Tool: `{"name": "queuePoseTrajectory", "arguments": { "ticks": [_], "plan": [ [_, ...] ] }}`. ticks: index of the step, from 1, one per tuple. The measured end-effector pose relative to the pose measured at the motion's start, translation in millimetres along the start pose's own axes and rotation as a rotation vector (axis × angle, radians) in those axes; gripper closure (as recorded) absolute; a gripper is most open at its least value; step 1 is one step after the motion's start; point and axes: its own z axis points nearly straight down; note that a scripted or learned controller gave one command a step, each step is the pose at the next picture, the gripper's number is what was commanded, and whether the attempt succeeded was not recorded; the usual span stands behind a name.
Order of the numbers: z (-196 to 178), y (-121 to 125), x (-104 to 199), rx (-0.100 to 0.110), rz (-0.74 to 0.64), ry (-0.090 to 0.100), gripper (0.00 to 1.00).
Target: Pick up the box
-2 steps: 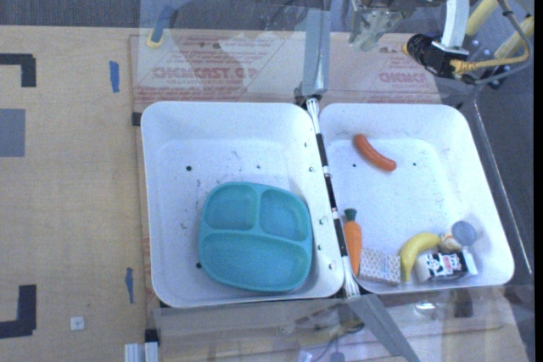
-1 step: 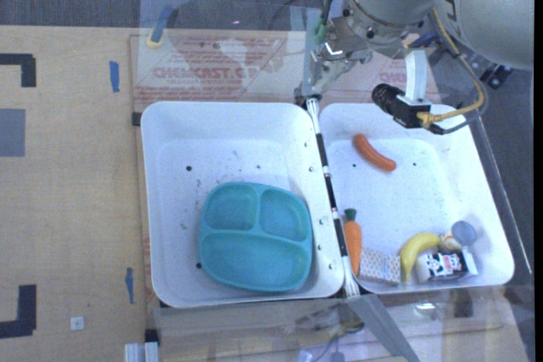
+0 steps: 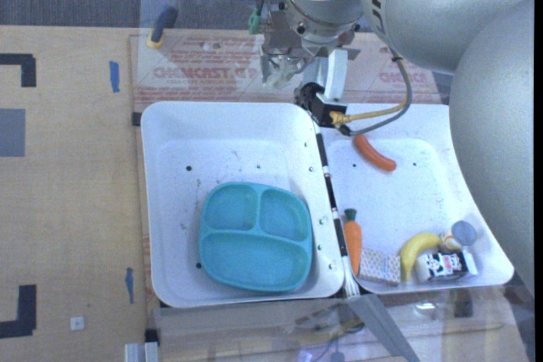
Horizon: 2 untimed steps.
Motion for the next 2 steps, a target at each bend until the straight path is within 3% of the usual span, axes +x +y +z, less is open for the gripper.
{"name": "queuePoseTrajectory", "arguments": {
  "ticks": [1,2],
  "plan": [
    [-83,4,48,0.000,0.302,0.000,1.00],
    [-144,7,87,0.002,0.470,0.000,1.00]
  ]
}}
